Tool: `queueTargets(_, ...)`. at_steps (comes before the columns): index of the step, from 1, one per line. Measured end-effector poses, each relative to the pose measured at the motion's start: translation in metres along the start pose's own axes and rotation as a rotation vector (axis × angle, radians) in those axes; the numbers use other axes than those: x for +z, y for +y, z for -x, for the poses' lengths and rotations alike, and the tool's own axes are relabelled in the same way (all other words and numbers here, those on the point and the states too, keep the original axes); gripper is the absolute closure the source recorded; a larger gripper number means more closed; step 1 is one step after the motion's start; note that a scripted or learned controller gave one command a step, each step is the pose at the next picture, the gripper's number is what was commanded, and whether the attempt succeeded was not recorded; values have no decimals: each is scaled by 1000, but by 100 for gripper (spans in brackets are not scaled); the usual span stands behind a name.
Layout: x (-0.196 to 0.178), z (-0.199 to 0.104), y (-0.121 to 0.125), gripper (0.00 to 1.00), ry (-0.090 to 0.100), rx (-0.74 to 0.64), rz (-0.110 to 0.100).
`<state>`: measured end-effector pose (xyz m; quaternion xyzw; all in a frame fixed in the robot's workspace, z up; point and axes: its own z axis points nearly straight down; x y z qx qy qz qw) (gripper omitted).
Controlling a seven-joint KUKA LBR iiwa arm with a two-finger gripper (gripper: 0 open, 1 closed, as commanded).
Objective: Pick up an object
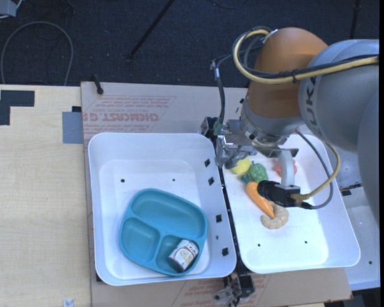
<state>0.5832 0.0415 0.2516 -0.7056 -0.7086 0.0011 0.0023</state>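
The gripper (259, 155) is hanging low over the right bin (320, 251). I cannot tell how the jaws are standing. Just under them, the yellow toy (241, 167), green toy (258, 171) and carrot (259, 199) are lying bunched together, so grabbing one looks tricky.

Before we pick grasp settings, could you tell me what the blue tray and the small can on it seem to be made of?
Blue tray: probably moulded plastic, uniform colour, soft sheen. Small can: likely metal or toy plastic with a printed label; too small to tell.

One fixed camera above, looking down aslant on both white bins (102, 171)
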Motion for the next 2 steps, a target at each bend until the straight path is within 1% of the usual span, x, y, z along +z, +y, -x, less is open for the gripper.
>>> queueTargets(1, 15, -48, -16, 100, 0, 0, -1)
queueTargets(2, 14, -46, -15, 0, -2, 3, 0)
